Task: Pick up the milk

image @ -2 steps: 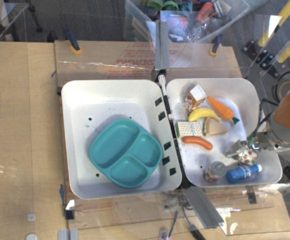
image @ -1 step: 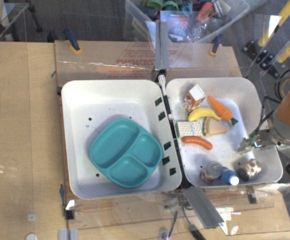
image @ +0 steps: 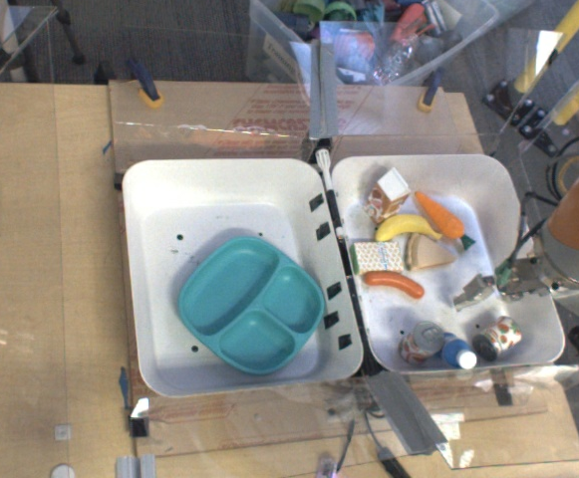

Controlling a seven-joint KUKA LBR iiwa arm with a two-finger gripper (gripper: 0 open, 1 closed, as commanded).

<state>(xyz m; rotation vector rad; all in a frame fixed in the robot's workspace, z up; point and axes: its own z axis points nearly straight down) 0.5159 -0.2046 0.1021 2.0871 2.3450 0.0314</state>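
The milk point(image: 389, 194) is a small carton with a white top and brown printed sides. It stands at the far left of the right bin point(image: 498, 172), just above the banana point(image: 407, 228). My gripper point(image: 474, 292) hangs over the right half of that bin, well to the near right of the milk and apart from it. Nothing shows in its grip. The arm, with its orange band point(image: 576, 217), comes in from the right edge.
Around the milk lie a carrot point(image: 438, 215), a bread slice point(image: 431, 254), a green cracker box point(image: 379, 257) and a sausage point(image: 394, 284). A can point(image: 424, 342), a blue bottle point(image: 457, 354) and a small toy point(image: 498, 339) sit along the near wall. A teal divided plate point(image: 252, 305) lies in the left bin point(image: 154, 257).
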